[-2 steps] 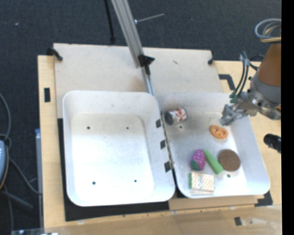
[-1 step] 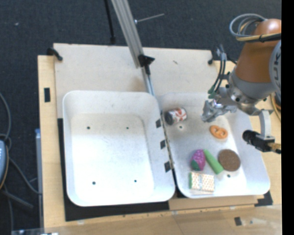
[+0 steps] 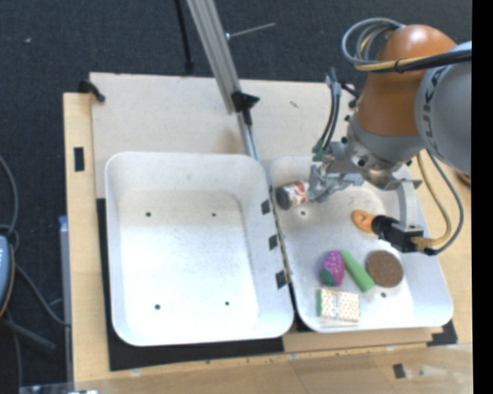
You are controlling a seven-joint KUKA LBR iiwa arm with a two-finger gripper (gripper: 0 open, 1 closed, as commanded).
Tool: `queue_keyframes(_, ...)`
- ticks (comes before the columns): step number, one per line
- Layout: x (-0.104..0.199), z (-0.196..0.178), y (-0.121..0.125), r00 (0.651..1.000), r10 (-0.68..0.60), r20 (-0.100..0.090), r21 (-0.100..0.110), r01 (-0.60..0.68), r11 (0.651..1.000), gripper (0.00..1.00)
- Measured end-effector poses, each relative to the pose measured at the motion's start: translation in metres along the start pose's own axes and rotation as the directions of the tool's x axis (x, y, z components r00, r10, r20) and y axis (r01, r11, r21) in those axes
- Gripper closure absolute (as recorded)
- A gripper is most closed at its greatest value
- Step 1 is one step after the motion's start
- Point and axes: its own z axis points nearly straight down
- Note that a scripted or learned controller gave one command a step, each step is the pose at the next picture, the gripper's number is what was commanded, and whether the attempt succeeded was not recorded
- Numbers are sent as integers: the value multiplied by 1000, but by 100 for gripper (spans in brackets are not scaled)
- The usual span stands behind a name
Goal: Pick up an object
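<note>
the right bin [image 3: 427, 302] served as the landmark for everything here. the arm [image 3: 403, 89] reached over that bin's far right corner, its orange band sitting above the grey wrist, and the gripper [image 3: 319, 189] hung over the bin's far left part, close to the wall shared with the left bin [image 3: 189, 245]. a small red and white object [image 3: 293, 194] lay just beside the gripper's tip, on the side toward that shared wall; it looked to be touching or nearly touching the tip, but the view did not show it sitting between the fingers, and whether the pincer stood wide or narrow could not be told from this slant.

toward the middle of the right bin lay a small orange piece [image 3: 363, 219], next to a black part of the arm's fittings. nearer the bin's front, a purple bumpy object [image 3: 334, 267] rested beside a green stick-shaped object [image 3: 358, 272], the two touching or nearly so. a round brown disc [image 3: 384, 268] lay just to the right of the green one. at the bin's front left corner sat a pale patterned block [image 3: 338, 305], just below the purple object. an aluminium post [image 3: 218, 52] rose from the bench beyond the bin's far left corner.
</note>
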Motion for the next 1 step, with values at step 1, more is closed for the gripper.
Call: queue_keyframes(1,51,-6,12,1000,1,0,1,-1,1000,100)
